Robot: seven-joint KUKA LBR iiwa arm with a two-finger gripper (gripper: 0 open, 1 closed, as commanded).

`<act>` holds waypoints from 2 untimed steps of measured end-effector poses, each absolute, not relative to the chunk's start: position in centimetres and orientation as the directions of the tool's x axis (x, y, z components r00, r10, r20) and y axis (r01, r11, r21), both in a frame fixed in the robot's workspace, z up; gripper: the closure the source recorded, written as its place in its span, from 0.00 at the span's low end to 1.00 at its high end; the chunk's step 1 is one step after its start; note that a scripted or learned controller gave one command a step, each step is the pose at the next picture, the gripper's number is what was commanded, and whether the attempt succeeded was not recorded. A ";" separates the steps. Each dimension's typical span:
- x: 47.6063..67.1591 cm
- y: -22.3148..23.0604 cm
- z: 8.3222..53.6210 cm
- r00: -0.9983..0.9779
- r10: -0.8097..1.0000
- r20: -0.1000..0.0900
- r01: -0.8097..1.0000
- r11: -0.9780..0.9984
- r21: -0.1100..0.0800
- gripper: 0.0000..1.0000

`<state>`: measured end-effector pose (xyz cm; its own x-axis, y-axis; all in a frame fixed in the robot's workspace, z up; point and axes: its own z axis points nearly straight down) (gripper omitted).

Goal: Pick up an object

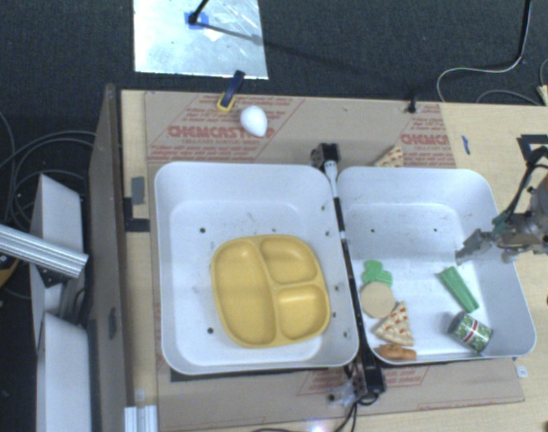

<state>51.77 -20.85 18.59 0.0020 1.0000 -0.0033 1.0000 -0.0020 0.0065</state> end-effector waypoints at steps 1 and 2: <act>53.6 -20.5 8.2 -0.003 1.000 -0.001 1.000 0.003 0.004 0.00; 53.7 -20.6 9.5 -0.001 1.000 -0.002 1.000 0.001 0.006 1.00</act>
